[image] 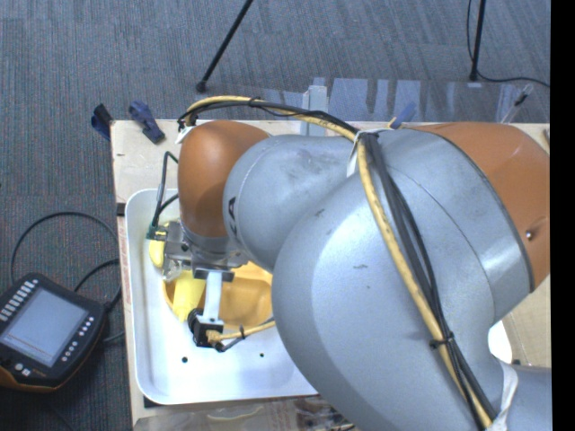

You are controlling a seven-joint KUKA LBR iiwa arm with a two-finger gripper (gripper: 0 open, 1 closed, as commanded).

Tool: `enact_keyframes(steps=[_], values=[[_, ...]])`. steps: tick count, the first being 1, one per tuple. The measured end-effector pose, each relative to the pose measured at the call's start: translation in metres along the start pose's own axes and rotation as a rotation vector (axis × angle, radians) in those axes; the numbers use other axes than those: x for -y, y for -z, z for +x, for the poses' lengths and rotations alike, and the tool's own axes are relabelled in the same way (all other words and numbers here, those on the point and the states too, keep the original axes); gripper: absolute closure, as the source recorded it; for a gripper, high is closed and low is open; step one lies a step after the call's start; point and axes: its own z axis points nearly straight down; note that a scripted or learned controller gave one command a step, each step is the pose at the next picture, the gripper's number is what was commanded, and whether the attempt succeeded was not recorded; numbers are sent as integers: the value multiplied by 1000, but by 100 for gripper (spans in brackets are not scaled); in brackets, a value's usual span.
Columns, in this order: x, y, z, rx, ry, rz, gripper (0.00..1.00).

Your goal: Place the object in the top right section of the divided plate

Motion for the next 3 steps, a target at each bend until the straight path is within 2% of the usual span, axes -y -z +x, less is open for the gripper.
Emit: enact_keyframes(steps=[1,2,3], values=[[36,-1,-7,-24,-247,-44,0],[37,6,-10,-20,-254,-31,100],[66,18,-16,1,136,-11,100]])
